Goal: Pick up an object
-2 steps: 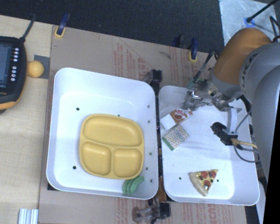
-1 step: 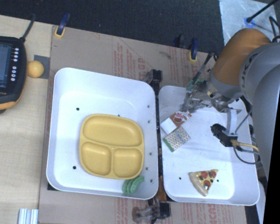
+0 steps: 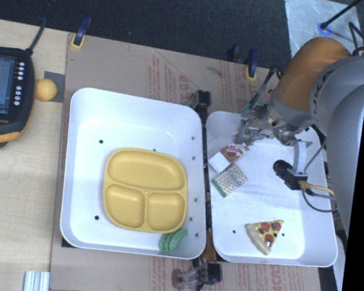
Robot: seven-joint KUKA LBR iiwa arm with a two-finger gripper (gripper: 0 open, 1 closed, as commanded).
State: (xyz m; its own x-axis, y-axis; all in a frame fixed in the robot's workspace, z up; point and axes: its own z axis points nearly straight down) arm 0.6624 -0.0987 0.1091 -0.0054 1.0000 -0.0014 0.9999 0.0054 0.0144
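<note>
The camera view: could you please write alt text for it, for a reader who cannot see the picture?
A grey robot arm lowers its pincer into the right white bin, above a small brown and white packet, beside a patterned green card and a toy pizza slice. The left white bin holds a yellow divided tray and a green toy.

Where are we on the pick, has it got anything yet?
Nothing looks lifted yet. The gripper is low over the right bin, right above a small red-and-white item, but I can't tell if it is gripped. The patterned card and pizza slice lie untouched. Grasp and lift remain.
</note>
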